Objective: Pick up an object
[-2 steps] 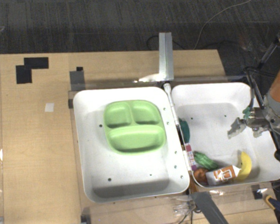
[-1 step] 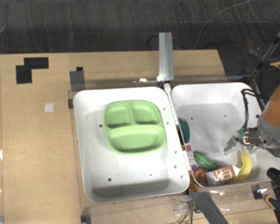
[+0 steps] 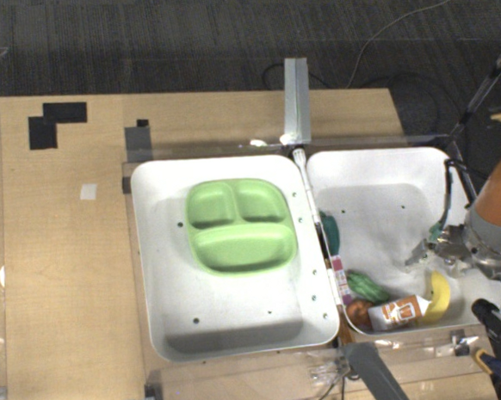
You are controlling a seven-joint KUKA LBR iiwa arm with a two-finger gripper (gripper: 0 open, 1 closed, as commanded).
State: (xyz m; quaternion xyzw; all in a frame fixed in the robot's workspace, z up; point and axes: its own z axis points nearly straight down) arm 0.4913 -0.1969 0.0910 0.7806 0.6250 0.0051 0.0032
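Over the right bin (image 3: pixel 378 176), near its right wall, the gripper (image 3: pixel 434 251) hangs just above the banana (image 3: pixel 439 294); whether its pincer stands wide or narrow I cannot tell, and nothing shows held in it. The things to pick lie crowded in that bin's near left corner: the banana, a small carton (image 3: pixel 399 312) touching it on the left, a green leafy vegetable (image 3: pixel 367 286) beside that, a reddish round thing (image 3: pixel 358 313) partly hidden under them, and a dark green piece (image 3: pixel 329 231) against the left wall. To do this step well, I judge the arm should come straight down on the banana, the thing nearest it, closing across its narrow width and clear of the carton. Counted: two bins, one green divided plate (image 3: pixel 239 224) in the left bin (image 3: pixel 165 270), one banana, one carton, one leafy vegetable.
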